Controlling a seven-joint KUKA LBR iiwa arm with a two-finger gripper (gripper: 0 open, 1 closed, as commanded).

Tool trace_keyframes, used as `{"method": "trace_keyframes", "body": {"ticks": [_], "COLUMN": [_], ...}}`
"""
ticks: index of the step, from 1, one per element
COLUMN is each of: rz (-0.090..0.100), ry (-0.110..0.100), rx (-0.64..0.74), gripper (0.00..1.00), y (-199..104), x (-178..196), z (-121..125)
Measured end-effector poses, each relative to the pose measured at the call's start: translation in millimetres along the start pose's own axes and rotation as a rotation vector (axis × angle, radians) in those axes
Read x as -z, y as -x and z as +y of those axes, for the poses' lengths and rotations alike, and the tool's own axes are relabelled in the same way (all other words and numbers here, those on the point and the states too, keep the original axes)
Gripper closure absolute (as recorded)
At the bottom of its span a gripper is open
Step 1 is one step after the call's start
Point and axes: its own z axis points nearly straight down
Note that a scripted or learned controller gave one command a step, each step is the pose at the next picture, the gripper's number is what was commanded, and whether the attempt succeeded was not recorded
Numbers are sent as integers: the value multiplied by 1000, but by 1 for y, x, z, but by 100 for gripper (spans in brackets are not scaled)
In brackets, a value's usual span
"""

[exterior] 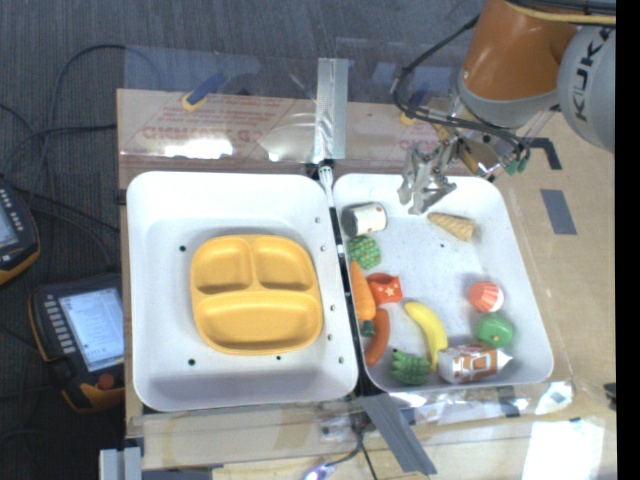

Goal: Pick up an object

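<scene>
My gripper (422, 194) hangs over the far edge of the right bin (520, 268), open, with nothing between its fingers. A tan cone-shaped wedge (453, 226) lies just right of and below it. To its left a small silver can (365, 217) lies on its side. Further forward are a green broccoli piece (364, 252), an orange carrot (360, 288), a red cube (386, 289), a yellow banana (428, 330), a red-orange ball (485, 295), a green fruit (494, 330), a red sausage (377, 338), a green vegetable (408, 368) and a labelled can (472, 363) on its side.
The left bin (150, 218) holds a yellow divided plate (257, 290). A metal divider rail (331, 98) runs between the bins at the back. The arm's orange band (515, 28) looms above the right bin's far corner, with cables around it.
</scene>
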Motion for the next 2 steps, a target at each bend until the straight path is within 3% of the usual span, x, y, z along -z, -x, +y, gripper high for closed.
{"method": "trace_keyframes", "body": {"ticks": [1, 2], "rz": [-1, 0], "ry": [2, -2], "rx": [-137, 22], "gripper": [100, 100], "y": [29, -1], "x": [28, 33], "z": [40, -16]}}
